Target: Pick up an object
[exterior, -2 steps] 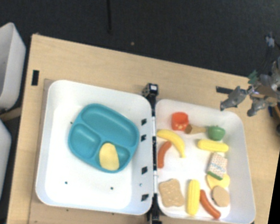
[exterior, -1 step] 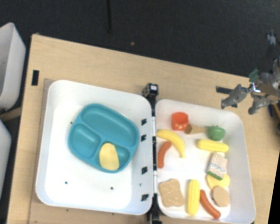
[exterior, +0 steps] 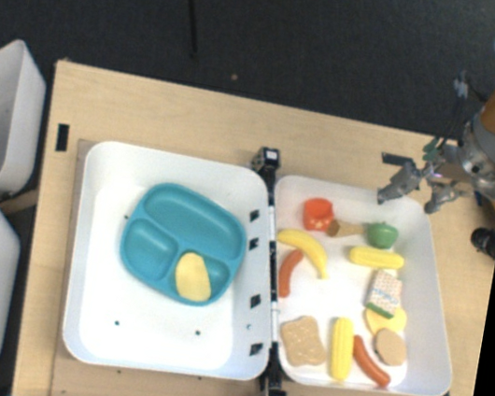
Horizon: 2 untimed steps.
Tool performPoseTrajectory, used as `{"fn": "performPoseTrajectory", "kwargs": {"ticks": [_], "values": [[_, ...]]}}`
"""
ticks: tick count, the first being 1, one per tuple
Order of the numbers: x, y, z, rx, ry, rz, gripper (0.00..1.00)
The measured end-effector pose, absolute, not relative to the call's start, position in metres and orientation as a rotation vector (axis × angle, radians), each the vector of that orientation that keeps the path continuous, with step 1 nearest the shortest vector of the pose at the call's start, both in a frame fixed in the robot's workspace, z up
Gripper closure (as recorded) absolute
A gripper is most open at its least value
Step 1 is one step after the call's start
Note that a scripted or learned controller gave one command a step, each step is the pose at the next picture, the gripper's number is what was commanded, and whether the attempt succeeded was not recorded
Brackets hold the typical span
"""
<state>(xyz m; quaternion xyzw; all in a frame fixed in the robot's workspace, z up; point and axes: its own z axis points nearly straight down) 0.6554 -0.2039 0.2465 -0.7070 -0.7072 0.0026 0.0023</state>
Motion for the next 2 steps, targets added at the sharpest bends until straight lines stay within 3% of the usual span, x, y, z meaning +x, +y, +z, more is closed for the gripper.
{"fn": "performPoseTrajectory", "kwargs": {"ticks": [2], "values": [[0.649, -0.202, 0.133, -2.215, -2.218, 0.009, 0.0]]}}
